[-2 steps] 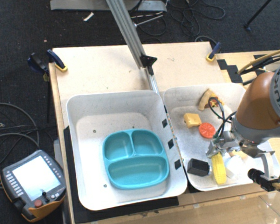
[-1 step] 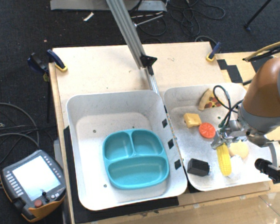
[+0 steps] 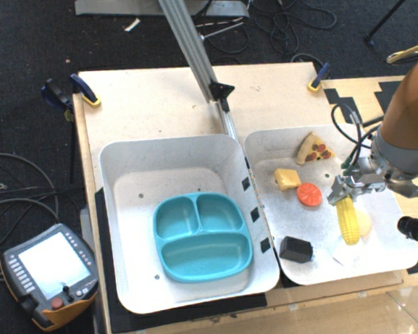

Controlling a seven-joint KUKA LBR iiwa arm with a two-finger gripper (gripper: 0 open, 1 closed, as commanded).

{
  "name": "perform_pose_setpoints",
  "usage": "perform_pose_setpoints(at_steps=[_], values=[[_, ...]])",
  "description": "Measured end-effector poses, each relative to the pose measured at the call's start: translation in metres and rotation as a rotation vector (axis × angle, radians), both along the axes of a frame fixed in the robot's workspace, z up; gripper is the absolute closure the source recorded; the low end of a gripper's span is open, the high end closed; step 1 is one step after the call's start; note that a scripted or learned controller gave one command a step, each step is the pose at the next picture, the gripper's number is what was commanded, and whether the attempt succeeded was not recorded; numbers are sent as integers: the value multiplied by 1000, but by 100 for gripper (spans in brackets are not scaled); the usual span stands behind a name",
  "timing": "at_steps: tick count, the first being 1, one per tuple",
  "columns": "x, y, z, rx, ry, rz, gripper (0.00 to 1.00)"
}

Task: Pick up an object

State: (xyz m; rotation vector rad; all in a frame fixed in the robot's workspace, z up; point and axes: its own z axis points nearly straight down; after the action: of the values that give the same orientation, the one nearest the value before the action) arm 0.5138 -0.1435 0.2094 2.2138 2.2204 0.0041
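Robot gripper (image 3: 342, 193) above a corn cob (image 3: 348, 221); its finger state cannot be told.
Right bin (image 3: 391, 256) holds five items; left bin (image 3: 121, 163) one teal divided plate (image 3: 201, 237).

A pale wooden bench (image 3: 152, 102) is standing on a dark floor, carrying two shallow white bins side by side. The left bin (image 3: 121, 206) is sitting toward the bench's front left, reaching almost to the front edge, and the right bin (image 3: 266, 154) is lying just beside it, their inner walls touching along the middle. Yellow clamps are gripping the bench at its far left corner (image 3: 86, 93) and far right corner (image 3: 318, 79).
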Motion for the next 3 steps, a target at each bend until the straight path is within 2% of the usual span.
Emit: perform_pose_setpoints(at_steps=[1,3], values=[[1,0,24,1,2,0,100],[40,86,10,3,5,4,100]])
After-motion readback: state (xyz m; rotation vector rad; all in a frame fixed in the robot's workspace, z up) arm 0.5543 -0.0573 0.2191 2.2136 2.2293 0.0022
